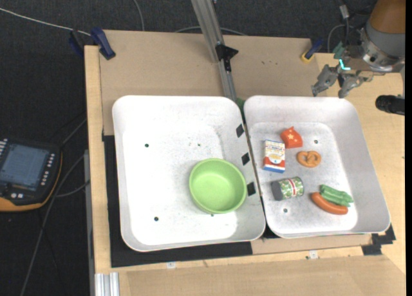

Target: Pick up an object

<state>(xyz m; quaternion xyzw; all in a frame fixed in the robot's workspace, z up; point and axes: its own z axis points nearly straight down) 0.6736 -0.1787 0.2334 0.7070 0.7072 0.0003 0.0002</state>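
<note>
The gripper (339,84) is noted above the right bin's (370,159) far rim, jaws spread and holding nothing; the nearest candidate, a red block (291,137), lies below-left and is best approached by centred vertical descent.

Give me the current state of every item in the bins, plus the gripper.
Gripper: open, above the right bin's far rim, holding nothing.
Green bowl: upright, left bin.
Carton: lying flat, right bin.
Can: on its side.
Pretzel: flat.
Carrot: lying near the front.
</note>
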